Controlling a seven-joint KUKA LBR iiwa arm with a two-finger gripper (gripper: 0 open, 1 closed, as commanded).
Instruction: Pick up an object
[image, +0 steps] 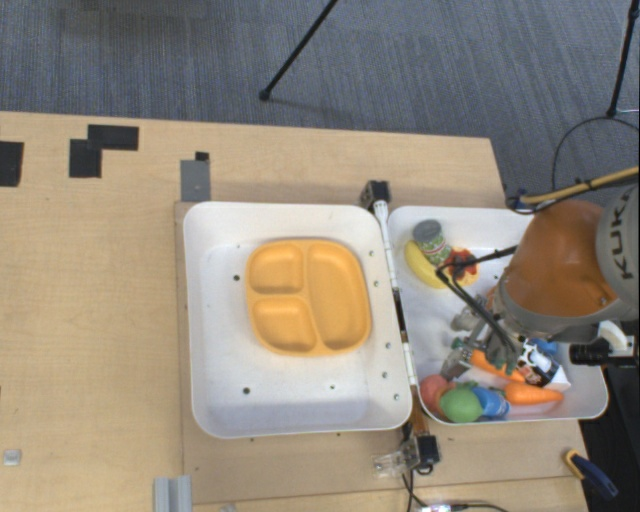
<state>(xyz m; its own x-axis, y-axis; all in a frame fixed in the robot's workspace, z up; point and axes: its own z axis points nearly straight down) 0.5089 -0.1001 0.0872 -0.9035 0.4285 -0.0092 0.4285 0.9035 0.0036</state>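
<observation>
The right bin (430, 300) holds a heap of small objects. A yellow banana (424, 264) and a grey-green can (430, 238) lie at its far end, with a small red piece (462, 265) beside them. At the near end lie a green ball (460, 404), a pink-red ball (434, 389), a blue piece (492, 401) and an orange carrot (532, 394). My gripper (466, 356) hangs low over this near heap, just above the pink-red ball and the carrot. The orange wrist band (562, 262) hides the bin's right half.
The left bin (215, 390) holds a yellow-orange divided plate (305, 296). A black cable (470, 300) runs across the right bin to the gripper. A black clamp (376, 192) sits at the far end of the ridge between the bins, another (424, 448) at the near end.
</observation>
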